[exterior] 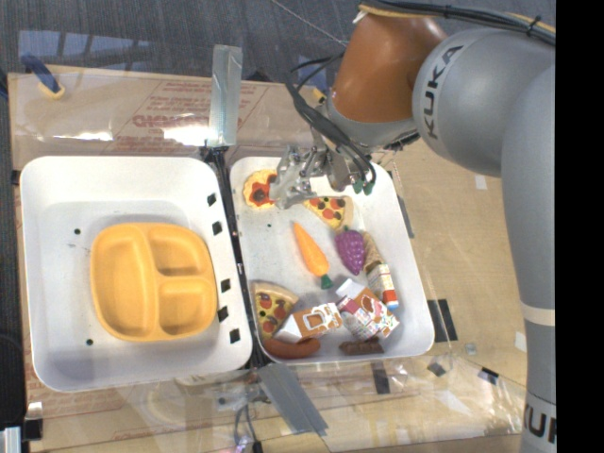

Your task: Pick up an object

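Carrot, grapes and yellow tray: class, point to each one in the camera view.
carrot (310, 250), camera view, middle of its orange body.
grapes (350, 249), camera view, centre of the purple bunch.
yellow tray (151, 279), camera view, ridge between compartments.

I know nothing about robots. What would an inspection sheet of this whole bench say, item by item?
Surface: two shallow white bins, left bin and right bin, on a bench under clear sheeting.
Job's things: orange toy carrot, purple toy grapes, toy pizza slices, brown toy sausage, small cartons, all in the right bin.
Clutter: yellow divided plastic tray in the left bin.
Grippers: end effector over the right bin's far end, nothing seen held.
Cables: black cables along the wrist.
Surroundings: dark floor.
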Available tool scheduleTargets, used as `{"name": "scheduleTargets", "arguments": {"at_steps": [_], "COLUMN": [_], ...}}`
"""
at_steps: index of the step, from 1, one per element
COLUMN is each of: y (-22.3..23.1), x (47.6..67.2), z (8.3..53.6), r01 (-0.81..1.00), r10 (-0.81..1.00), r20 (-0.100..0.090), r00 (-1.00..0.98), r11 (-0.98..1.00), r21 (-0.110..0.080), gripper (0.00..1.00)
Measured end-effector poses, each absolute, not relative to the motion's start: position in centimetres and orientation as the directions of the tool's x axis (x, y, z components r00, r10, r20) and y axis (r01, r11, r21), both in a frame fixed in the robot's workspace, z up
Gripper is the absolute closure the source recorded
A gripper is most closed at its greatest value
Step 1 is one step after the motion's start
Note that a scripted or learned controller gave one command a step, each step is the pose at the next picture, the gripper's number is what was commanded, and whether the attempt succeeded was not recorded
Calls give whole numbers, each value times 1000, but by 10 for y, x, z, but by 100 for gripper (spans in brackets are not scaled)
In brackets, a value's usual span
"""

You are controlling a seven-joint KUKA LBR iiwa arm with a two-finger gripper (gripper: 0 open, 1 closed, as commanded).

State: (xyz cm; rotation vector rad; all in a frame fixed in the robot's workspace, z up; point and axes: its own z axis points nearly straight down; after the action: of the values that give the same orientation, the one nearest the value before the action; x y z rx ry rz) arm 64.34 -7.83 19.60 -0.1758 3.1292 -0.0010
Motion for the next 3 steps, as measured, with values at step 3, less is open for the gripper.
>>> {"name": "scheduleTargets", "arguments": {"at_steps": [3], "y": [-146], "x": [583], "z": [90], "r01": [36], "r10": [36], "r20": [6], "r00": [-999], "r11": [999], "r21": [1], "gripper": [0]}}
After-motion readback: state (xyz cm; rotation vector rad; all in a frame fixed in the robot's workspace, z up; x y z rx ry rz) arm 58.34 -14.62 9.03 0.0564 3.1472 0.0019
